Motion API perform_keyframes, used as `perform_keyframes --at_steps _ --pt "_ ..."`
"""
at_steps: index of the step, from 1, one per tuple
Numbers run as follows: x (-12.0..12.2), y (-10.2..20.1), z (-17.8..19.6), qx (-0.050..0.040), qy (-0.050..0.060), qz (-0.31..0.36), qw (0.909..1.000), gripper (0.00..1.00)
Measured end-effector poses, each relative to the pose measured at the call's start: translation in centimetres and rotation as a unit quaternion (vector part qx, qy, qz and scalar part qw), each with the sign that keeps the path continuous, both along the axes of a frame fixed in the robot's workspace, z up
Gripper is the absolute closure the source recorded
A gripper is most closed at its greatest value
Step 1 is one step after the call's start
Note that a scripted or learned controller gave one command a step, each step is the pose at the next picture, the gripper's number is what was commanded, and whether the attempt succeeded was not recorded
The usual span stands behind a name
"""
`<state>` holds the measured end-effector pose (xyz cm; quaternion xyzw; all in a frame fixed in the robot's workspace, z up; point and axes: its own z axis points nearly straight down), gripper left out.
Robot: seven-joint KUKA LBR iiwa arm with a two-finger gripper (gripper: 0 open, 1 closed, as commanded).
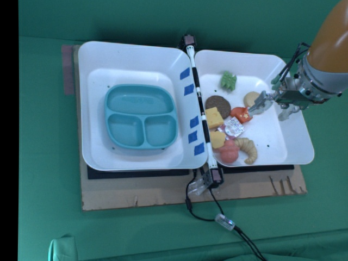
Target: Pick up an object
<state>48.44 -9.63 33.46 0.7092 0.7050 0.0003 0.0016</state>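
- Arm (331, 42) enters from the right, orange band above the wrist, reaching low over the right bin (296, 145).
- Gripper (262, 103) sits over the right bin's middle, pointing left toward the food pile; whether the jaws are spread or pressed together cannot be told from this angle.
- Just beside the gripper tip: a tan round piece (250, 98), and below it a red piece (240, 114). Contact with either not clear.
- Rest of the pile lies along the bin's left side: green leafy piece (228, 80), dark brown patty (218, 103), yellow block (213, 117), white-and-pink packet (234, 127), second yellow piece (217, 139), pink-red round piece (229, 152), tan croissant (249, 149).
- Left bin (92, 64) holds a teal three-compartment plate (141, 117).
- Blue tape squares (188, 89) along the rim where the bins meet.
- Both bins rest on a cardboard sheet (136, 197) on the green surface (43, 145); a black cable (228, 222) trails toward the front.
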Motion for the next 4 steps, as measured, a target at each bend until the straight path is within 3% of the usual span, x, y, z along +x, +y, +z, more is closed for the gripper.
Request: perform_keyframes --at_steps 1,2,3,4 --pt "1.5 -0.2 -11.3 0.0001 0.001 -0.001 1.0 0.0" --pt "11.3 -2.9 -14.2 -0.0022 -0.015 0.0 0.9999 0.0" --pt "19.1 -1.3 -14.8 -0.0023 -0.008 0.002 1.0 0.0" --pt "19.4 -1.4 -13.3 -0.0048 -0.013 0.0 0.9999 1.0"
